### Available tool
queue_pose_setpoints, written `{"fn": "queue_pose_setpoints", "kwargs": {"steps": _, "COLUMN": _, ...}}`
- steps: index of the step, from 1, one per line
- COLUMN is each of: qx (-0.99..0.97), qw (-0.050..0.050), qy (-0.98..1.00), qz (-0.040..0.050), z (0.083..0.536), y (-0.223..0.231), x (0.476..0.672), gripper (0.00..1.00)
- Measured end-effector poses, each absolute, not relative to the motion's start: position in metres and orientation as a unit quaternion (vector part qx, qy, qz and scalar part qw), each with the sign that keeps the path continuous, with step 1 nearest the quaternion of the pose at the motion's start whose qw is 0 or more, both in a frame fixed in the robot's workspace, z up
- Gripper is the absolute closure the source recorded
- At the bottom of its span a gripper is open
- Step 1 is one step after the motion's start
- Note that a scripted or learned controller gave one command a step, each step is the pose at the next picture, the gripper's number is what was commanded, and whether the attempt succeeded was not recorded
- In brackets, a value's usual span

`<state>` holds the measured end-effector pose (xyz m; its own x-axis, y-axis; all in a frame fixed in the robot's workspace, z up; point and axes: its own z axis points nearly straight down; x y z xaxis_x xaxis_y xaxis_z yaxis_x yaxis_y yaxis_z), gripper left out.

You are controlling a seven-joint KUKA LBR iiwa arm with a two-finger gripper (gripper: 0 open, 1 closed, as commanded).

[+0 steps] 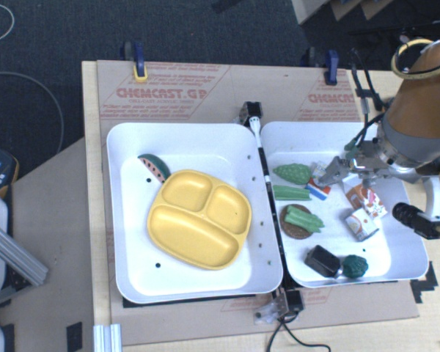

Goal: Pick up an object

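Fingers (330,173) hover just above red-blue object (319,190).

The arm (418,101) reaches in from the right, orange band above the wrist, gripper (330,173) low and pointing left, fingers spread apart

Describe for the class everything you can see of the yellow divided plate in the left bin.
The yellow divided plate is a rounded, glossy tray that looks like plastic, moulded into three compartments: two smaller ones on the far side and one long one on the near side. It lies flat and right side up, turned at a slant, in the middle of the left bin. Nothing sits in its compartments. A watermelon slice toy lies just beyond its far left edge, close to the rim or touching it.
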<state>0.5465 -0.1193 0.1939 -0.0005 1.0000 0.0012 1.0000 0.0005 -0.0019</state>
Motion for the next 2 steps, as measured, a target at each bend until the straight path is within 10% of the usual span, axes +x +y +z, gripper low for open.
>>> {"fn": "queue_pose_setpoints", "kwargs": {"steps": 1, "qx": -0.706, "qw": -0.009, "qy": -0.708, "qz": -0.0063, "z": 0.5419, "y": -0.1127, "x": 0.4841, "gripper": 0.0}}
{"fn": "queue_pose_setpoints", "kwargs": {"steps": 2, "qx": -0.707, "qw": -0.003, "qy": -0.707, "qz": -0.0015, "z": 0.5431, "y": -0.1122, "x": 0.4858, "gripper": 1.0}}
